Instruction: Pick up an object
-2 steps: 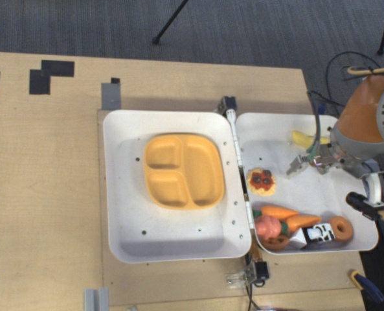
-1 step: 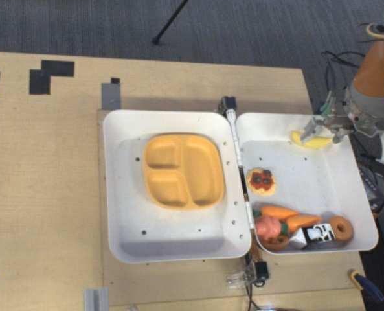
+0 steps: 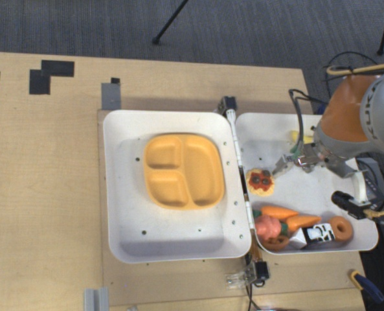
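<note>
While the gripper [image 3: 287, 164] hangs over the middle of the right bin [image 3: 276, 129], nothing is seen to be held by it, and whether the claw is set wide or narrow cannot be told from this slanted view. The nearest candidate is judged to be the small round toy [image 3: 261, 181], yellow-edged with red and dark patches on top, which lies flat on the bin floor close to the dividing wall, just below and to the left of the gripper and apart from everything else. It is expected to be light and fairly stiff, probably smooth plastic, so some slipping should be allowed for. Because it is low and flat, it would best be taken across its outer rim, with the claw brought right down to the floor. Along the bin's near wall a crowded row is formed by a carrot [image 3: 279, 211], a pink and red piece [image 3: 267, 227], a black-and-white item [image 3: 318, 234] and a doughnut [image 3: 340, 229]. These are packed against one another, and a clean hold there is thought less likely. A yellow divided plate [image 3: 182, 171] lies in the left bin [image 3: 124, 193], well apart from the arm.
</note>
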`<state>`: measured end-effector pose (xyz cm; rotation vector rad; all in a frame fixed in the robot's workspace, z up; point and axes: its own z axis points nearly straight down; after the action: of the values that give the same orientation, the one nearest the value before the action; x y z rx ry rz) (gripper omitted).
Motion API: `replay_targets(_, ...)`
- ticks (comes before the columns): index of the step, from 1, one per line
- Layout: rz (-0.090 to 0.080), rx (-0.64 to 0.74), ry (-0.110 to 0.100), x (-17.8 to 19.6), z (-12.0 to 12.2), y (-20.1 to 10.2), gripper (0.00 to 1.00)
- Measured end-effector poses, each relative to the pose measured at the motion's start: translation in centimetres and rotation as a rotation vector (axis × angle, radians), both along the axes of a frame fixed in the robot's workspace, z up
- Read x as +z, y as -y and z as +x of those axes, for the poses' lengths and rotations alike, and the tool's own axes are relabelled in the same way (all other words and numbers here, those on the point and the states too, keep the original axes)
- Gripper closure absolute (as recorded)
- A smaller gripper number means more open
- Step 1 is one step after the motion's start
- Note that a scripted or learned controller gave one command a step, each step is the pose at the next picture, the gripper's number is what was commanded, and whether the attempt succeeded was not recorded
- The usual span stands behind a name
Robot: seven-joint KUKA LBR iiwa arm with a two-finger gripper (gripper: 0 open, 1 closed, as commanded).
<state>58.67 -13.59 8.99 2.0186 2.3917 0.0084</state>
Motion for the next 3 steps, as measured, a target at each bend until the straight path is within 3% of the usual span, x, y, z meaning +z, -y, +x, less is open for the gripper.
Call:
replay_targets(1, 0.004, -0.15, -0.007, 3.8, 8.3, 1.9, 0.0)
replay_targets(2, 0.004, -0.154, -0.008, 0.2, 5.6, 4.4, 0.0)
replay_targets(3, 0.015, -0.335, -0.018, -0.4, 8.3, 6.4, 0.0)
